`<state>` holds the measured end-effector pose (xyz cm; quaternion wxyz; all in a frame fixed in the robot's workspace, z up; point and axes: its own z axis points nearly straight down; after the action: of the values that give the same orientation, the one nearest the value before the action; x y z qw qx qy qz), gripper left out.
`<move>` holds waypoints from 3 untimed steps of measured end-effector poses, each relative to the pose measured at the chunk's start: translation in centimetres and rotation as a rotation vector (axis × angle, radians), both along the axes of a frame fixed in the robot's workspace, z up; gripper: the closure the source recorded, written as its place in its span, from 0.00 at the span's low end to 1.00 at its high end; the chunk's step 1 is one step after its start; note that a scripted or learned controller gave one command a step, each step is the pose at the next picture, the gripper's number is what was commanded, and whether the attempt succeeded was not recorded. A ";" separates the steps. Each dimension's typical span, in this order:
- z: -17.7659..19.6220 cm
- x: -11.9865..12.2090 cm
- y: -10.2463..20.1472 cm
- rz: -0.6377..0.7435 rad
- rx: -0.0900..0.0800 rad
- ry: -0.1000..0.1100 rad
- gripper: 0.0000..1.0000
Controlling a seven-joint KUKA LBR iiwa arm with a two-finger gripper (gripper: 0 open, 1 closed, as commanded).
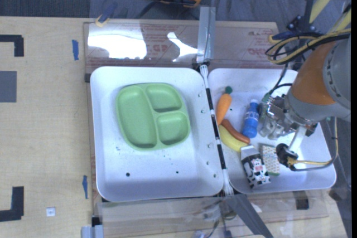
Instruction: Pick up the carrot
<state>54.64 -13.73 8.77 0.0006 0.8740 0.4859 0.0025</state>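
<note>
The carrot (223,106), orange with a green top, lies at the left side of the right bin (318,175), close to the divider between the bins. My gripper (271,124) hangs over the middle of the right bin, to the right of the carrot and apart from it, just right of a blue bottle (251,120). The arm's grey body and orange band cover the gripper's upper part.
A banana (234,139) with a red-orange piece lies just below the carrot. A black-and-white cow toy (255,169) and a patterned card (271,158) sit at the bin's front. The left bin (106,175) holds a green divided plate (152,114). Cables trail at the right.
</note>
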 end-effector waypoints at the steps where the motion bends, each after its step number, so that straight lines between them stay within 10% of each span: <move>1: 17.9 -5.1 -2.0 -0.661 0.000 0.007 1.00; 2: 17.1 -6.7 -8.4 -0.813 0.000 0.008 1.00; 3: 21.8 -6.6 -5.8 -0.811 0.000 0.007 1.00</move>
<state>48.00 -19.52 30.55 -0.0002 0.9948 0.1017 -0.0008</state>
